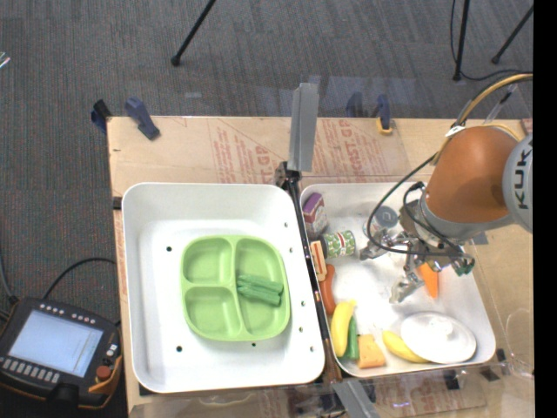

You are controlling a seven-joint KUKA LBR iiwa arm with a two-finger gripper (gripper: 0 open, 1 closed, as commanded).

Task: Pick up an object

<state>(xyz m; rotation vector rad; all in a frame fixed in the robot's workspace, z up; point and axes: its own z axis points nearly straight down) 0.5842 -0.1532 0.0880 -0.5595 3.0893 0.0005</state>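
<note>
Food toys are lying along the lower edge of the right bin [484, 313], near the bottom right of the frame: a white plate [438, 337] is sitting in the bottom right corner of that bin, a yellow banana [399, 347] is touching its left side, an orange wedge [371, 353] is resting just left of that, and a second banana with a green side [344, 327] is standing a little higher, by the bin's left wall. Down in the lower left corner of the frame, a black control pad with a pale screen [59, 348] is lying on the grey carpet [52, 190]. In the middle of the frame, the left bin [144, 303] is holding a green tray with four parts [233, 286], and a dark green toy [259, 288] is lying across the tray's right side. Moving up the right bin, a thin orange and red toy [325, 279] is leaning along the left wall, a small can with a green label [340, 244] is lying on its side, and a purple and white cup [313, 211] is sitting in the upper left corner. At the right, the grey arm with the orange band [470, 177] is reaching over the bin, and the gripper [419, 277] is hanging low above the white floor with an orange carrot [430, 280] pinched between its fingers [406, 287]. Farther up, the brown board [218, 151] is carrying blue clamps [142, 117], and black stand legs [198, 24] are crossing the carpet.
</note>
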